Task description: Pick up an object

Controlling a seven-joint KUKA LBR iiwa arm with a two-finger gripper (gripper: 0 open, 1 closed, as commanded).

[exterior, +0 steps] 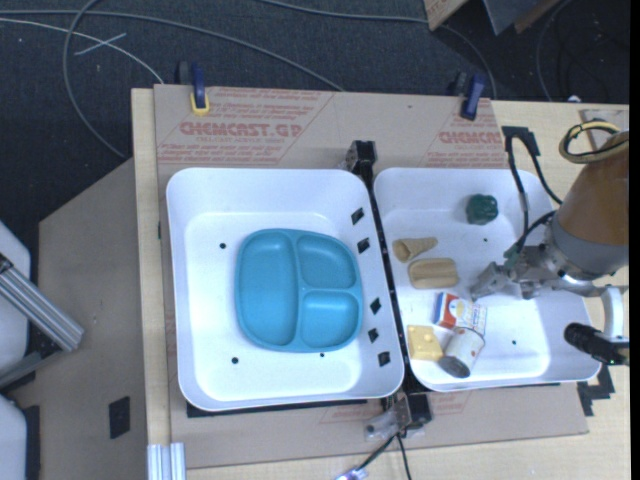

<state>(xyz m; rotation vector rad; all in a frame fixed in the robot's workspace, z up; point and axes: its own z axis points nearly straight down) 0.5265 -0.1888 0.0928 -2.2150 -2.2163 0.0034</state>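
Claw (497, 280) over the right shallow white bin (530, 368)
It hung beside a tan block (433, 272) — whether apart or together, I cannot tell.

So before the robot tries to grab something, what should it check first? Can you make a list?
1. Things to pick are in the right bin: ok. There is a green ball, a tan wedge, a tan block, a yellow piece and a small can.
2. Gripper is over that bin: ok, it sits just right of the tan block.
3. Gripper already holds something: cannot tell, nothing shows between its fingers.
4. Fingers open enough to grab: cannot tell.
5. Target stands apart from its neighbours: not ok for the can, which touches a red and white packet; ok for the green ball.
6. Blue plate is out of the way: ok, it lies in the left bin.
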